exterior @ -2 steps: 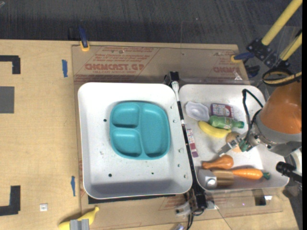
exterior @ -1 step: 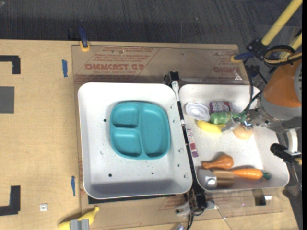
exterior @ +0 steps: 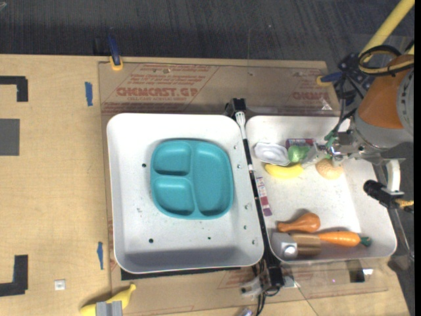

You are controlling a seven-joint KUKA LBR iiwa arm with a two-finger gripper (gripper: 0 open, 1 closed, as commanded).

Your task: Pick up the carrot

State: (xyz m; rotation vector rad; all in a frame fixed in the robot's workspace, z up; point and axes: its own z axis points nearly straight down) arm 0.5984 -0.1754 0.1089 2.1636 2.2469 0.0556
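Observation:
The carrot (exterior: 338, 238) is orange with a green stub at its right end. It lies flat near the front wall of the right bin (exterior: 342, 196). My gripper (exterior: 337, 147) hangs at the back right of that bin, at the end of the grey wrist with the orange band. It is well behind the carrot and sits just above a tan, bun-like object (exterior: 328, 168). Nothing of the carrot is near it.
An orange gourd-shaped toy (exterior: 299, 224) lies just behind the carrot, and a brown cylinder (exterior: 297, 249) lies at its left. At the back of the bin are a banana (exterior: 284, 171), a white cup (exterior: 272, 153) and a green item (exterior: 298, 153). The left bin (exterior: 131, 196) holds a teal divided plate (exterior: 193, 178).

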